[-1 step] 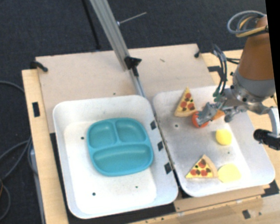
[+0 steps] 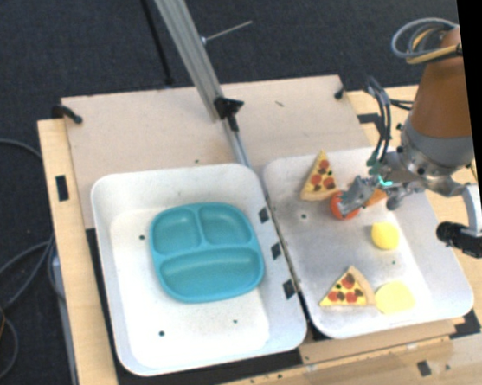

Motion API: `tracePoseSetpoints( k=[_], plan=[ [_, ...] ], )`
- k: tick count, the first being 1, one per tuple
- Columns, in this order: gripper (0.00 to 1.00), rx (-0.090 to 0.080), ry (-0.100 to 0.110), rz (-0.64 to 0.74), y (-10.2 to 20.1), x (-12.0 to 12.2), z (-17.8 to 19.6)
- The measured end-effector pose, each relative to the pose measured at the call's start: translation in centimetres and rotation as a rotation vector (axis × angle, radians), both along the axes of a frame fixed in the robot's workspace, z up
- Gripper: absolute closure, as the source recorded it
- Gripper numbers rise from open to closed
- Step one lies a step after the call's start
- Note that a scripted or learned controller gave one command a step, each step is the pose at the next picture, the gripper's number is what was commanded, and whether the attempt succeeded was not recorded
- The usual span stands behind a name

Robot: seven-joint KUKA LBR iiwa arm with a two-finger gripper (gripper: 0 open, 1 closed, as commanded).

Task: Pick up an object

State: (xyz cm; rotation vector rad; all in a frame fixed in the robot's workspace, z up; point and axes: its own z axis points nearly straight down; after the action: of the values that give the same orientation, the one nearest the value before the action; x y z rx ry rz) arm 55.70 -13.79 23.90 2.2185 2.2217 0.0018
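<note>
Apparently the target is the small orange-red object (image 2: 344, 207) lying in the right bin (image 2: 321, 308), toward its upper middle, just below the upper pizza slice (image 2: 318, 178) and touching or nearly touching it. The gripper (image 2: 361, 192) is down at that object, its grey fingers right against the object's upper right side, but whether they are spread, closed or actually around it cannot be told, since the fingers and the object blur together. The main risk is a missed or glancing grasp: if the fingers sit on one side only, closing would push the object away rather than trap it. Because the pizza slice is so near, a finger could also catch its edge and drag or lift it. A rounded object may squirt out of a shallow pinch. The yellow ball (image 2: 386, 235), lower pizza slice (image 2: 347, 289), yellow disc (image 2: 394, 297) and the teal divided plate (image 2: 206, 252) in the left bin (image 2: 138, 348) lie apart from the work.
</note>
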Motion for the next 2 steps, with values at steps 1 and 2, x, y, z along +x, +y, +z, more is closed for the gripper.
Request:
tracePoseSetpoints(
  k=[1, 2],
  plan=[
    [0.0, -0.001, 0.005, -0.002, -0.8, 0.1, -4.5],
    [0.0, 0.0, 0.006, -0.002, 0.0, -0.4, -9.4]
  ],
)
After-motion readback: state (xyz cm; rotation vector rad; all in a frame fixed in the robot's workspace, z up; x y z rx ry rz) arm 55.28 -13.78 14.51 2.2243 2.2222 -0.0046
